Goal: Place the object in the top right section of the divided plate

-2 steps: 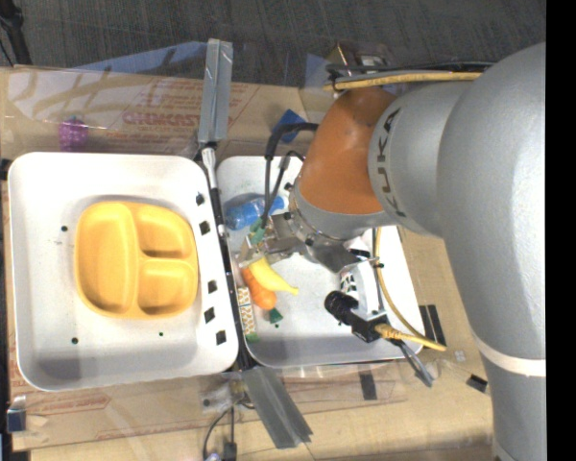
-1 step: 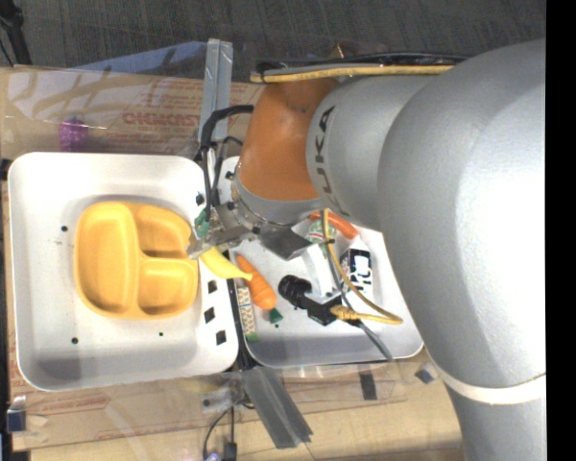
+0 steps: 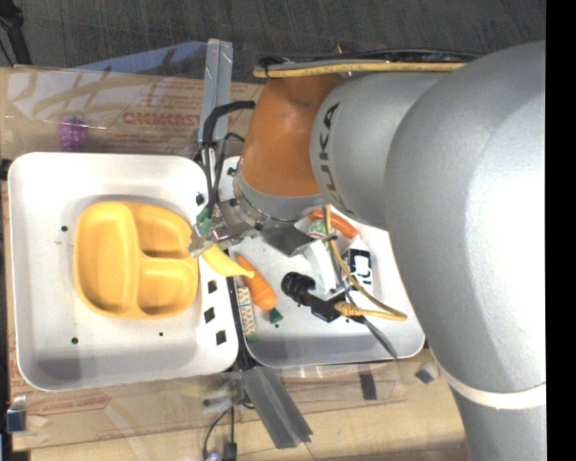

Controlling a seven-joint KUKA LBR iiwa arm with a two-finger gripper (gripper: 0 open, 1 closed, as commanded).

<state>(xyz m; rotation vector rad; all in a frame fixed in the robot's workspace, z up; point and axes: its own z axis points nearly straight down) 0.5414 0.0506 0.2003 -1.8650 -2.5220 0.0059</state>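
Note:
A yellow divided plate (image 3: 134, 257) lies in the left bin (image 3: 38, 353). Its three sections hold nothing. My gripper (image 3: 214, 241) hangs over the rims between the two bins, right beside the plate's right edge. It is shut on a yellow toy banana (image 3: 226, 263), which juts out below the fingers and points down to the right. The banana's left tip reaches just over the plate's rim. The grey arm and its orange band hide most of the gripper body.
An orange toy carrot (image 3: 260, 293) with a green top lies in the right bin (image 3: 307, 353), just below the banana. Another orange piece (image 3: 338, 224) shows by the arm. The arm covers most of the right bin's far half.

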